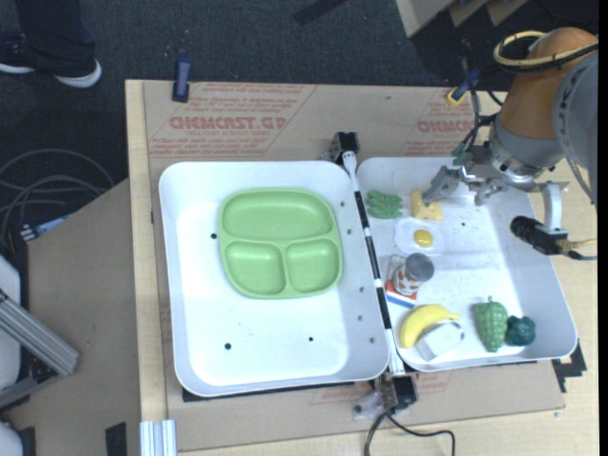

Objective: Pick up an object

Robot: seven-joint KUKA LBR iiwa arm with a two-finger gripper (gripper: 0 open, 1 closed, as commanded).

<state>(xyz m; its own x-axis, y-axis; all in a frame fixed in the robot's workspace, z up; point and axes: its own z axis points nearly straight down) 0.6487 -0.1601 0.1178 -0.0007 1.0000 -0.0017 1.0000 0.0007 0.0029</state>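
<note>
White plastic bins sit side by side on the tabletop point(247, 112), a brown board printed with red lettering. My end effector point(463, 180) hangs over the far edge of the right bin point(546, 293), its two fingers spread apart with nothing between them; one fingertip point(439, 188) sits just above a yellow piece point(427, 207) by the far wall. Beside that piece lies a light green toy point(384, 203), and nearer the middle a fried-egg toy point(421, 238). A small can point(413, 274) stands close to the divider, with a banana point(423, 320) at the near side resting by a white item point(439, 341). A green bumpy fruit point(490, 323) and a dark green lump point(520, 331) touch each other in the near corner. A green divided tray point(281, 241) occupies the left bin point(190, 293).
</note>
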